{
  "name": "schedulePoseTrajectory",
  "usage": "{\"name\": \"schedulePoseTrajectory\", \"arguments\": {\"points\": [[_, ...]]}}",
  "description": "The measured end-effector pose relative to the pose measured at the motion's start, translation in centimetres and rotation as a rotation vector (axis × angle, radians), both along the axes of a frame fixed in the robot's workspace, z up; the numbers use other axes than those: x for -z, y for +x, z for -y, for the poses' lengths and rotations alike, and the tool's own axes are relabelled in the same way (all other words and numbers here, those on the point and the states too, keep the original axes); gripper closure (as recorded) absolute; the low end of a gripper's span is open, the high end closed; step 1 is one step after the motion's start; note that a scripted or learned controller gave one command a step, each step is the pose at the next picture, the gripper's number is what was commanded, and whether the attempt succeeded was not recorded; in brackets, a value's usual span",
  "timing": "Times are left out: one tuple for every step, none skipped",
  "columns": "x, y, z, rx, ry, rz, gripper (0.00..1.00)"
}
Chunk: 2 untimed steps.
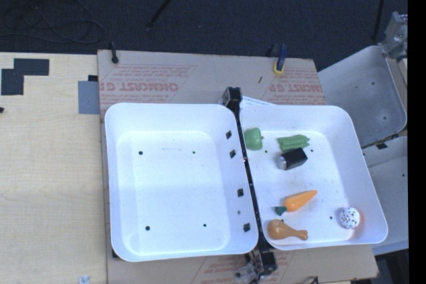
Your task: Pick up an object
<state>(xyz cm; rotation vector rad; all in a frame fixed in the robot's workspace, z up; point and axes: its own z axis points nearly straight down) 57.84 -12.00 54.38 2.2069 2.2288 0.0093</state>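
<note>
Looking down on the bench (46,163) now, two white bins side by side on a sheet of cardboard (173,80). The hand isn't anywhere I can make out, so whether it's open or closed I cannot tell. At the right edge a grey metal plate (363,93) is cut off by the frame.

All the pickings sit in the right bin (373,209). Up by the divider, a small green lump (253,138), hard to name. Just beside it toward the bin's far edge, a green pepper-like piece (293,142), and touching its near side a dark cylinder (292,159) lying tilted. Lower down, an orange carrot (300,200) with a green stub at its left end, lying aslant. In the near-left corner, a tan drumstick shape (286,231) right against the rim. Near the near-right corner, a white ball (349,217) with dark speckles, its pattern too small to read.

Good open floor between carrot and ball. The left bin (116,143) shows bare white floor with a few dark dots.
</note>
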Motion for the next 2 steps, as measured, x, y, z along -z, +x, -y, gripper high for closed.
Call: {"name": "schedulePoseTrajectory", "arguments": {"points": [[0.8,5.6,-7.4,0.002,0.001,-0.010,1.00],[0.7,6.1,-16.1,0.002,0.001,-0.011,1.00]]}}
